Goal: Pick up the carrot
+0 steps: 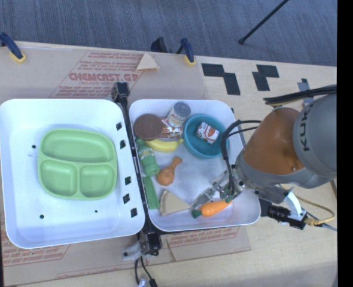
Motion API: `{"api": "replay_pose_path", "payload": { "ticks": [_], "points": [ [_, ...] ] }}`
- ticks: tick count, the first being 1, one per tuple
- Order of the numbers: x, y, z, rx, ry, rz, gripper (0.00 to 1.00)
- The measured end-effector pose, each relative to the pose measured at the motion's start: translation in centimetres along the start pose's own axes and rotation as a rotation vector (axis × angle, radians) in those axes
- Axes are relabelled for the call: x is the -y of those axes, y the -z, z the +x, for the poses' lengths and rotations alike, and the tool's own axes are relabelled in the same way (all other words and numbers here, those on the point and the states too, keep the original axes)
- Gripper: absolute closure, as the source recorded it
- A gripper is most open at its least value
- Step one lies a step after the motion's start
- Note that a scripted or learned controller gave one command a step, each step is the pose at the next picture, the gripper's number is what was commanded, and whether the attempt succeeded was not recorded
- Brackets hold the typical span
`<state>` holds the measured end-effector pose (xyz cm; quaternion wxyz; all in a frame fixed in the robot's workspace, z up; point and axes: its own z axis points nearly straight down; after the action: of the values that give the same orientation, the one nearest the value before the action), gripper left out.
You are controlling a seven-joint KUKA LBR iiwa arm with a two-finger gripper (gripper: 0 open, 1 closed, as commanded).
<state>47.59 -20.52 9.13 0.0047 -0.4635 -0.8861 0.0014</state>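
The carrot (215, 208), orange with a small green top, lies along the front wall of the right bin (242, 215), near its front right corner. My gripper (218, 192) hangs low just behind the carrot, right over it or touching it. The grey wrist and orange band (272, 145) rise behind it to the right. From this angle the carrot seems to rest on the bin floor, not lifted.
The right bin also holds a blue bowl (203, 135) with a packet, a banana (163, 144), a brown disc (148, 126), a small jar (177, 115), a drumstick (169, 171), green items (148, 163) and a tan wedge (173, 203). A green divided plate (78, 163) sits in the left bin (15, 220).
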Motion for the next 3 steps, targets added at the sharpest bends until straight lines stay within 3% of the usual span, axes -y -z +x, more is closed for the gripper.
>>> {"api": "replay_pose_path", "payload": {
  "ticks": [1, 2, 3],
  "points": [
    [-0.10, 0.99, -0.01, -0.002, 0.013, 0.003, 1.00],
    [-0.11, 0.98, 0.00, -0.002, 0.013, 0.003, 0.00],
    [0.34, 0.00, -0.41, -0.003, -0.138, 0.000, 0.00]
  ]
}}
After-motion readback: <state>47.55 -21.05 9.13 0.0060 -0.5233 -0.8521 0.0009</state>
